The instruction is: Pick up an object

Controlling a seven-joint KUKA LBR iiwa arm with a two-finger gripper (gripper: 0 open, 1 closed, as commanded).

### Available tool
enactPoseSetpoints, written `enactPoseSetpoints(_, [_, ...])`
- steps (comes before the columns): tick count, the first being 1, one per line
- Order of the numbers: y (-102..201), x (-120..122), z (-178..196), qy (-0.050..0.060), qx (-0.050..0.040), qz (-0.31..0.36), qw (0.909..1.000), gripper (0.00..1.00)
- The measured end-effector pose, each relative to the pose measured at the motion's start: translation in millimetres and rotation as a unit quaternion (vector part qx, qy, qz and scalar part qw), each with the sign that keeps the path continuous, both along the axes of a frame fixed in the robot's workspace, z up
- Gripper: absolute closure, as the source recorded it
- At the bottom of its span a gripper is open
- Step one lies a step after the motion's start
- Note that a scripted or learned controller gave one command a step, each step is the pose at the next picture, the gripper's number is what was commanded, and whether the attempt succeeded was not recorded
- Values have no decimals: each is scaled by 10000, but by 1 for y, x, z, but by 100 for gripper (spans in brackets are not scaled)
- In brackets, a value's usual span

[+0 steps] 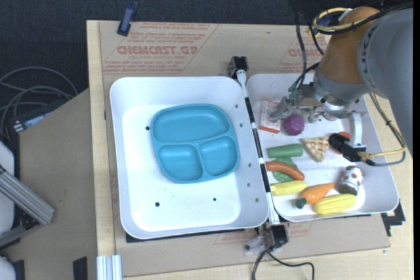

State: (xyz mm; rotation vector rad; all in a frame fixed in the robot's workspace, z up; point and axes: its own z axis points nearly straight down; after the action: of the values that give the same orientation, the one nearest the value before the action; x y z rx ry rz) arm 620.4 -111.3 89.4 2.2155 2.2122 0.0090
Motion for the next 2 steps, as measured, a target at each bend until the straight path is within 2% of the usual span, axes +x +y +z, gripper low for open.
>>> enactPoseSetpoints(1, [1,0,10,0,12,5,10000,100])
enactPoseSetpoints(2, [1,0,10,3,13,4,10000,0])
